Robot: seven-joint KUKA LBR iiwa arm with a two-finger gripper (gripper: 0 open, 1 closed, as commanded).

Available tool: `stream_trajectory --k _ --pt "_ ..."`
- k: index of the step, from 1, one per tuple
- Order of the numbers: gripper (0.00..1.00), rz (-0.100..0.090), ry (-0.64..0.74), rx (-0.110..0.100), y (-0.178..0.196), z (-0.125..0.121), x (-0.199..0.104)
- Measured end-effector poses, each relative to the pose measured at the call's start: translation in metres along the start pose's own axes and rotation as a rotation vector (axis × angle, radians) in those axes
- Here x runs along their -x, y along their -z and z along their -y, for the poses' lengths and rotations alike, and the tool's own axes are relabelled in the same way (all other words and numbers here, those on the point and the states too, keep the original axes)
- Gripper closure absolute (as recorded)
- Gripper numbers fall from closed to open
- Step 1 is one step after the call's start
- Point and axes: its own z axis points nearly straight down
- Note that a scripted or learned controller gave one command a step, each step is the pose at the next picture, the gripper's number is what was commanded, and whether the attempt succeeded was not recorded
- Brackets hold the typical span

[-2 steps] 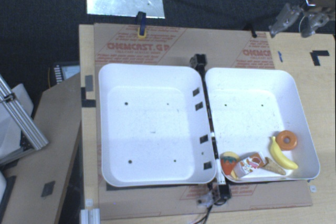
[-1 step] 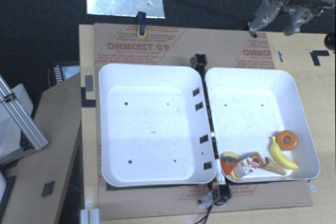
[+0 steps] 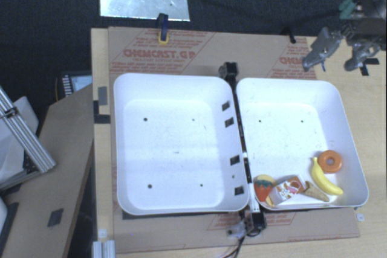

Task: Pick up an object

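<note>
Starting on my left, the left bin [image 3: 169, 142] offers me nothing to grasp, so my attention goes to the right bin [image 3: 290, 112]. All the candidates sit bunched in its near corner: a red-orange round fruit [image 3: 263, 188] against the divider side, a small printed packet [image 3: 286, 189] just beside it, a brown cone-shaped piece [image 3: 315, 193] touching the packet's far end, then the banana [image 3: 325, 178], and an orange ring [image 3: 330, 161] just beside the banana's upper tip.

The banana is my likeliest target. Its long axis runs from upper-left to lower-right, curving, with the lower end toward the bin's near right wall.

As I judge it, nothing is picked yet; the whole approach, descent and grasp remain. The end effector [image 3: 338, 56] hangs beyond the right bin's far edge, over the tabletop [image 3: 254, 51], well apart from the pile, fingers spread and holding nothing.
</note>
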Motion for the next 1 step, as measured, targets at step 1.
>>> stream_trajectory --k 1 --pt "0.00 -0.002 0.011 -0.003 -0.0023 0.0154 -0.1115"
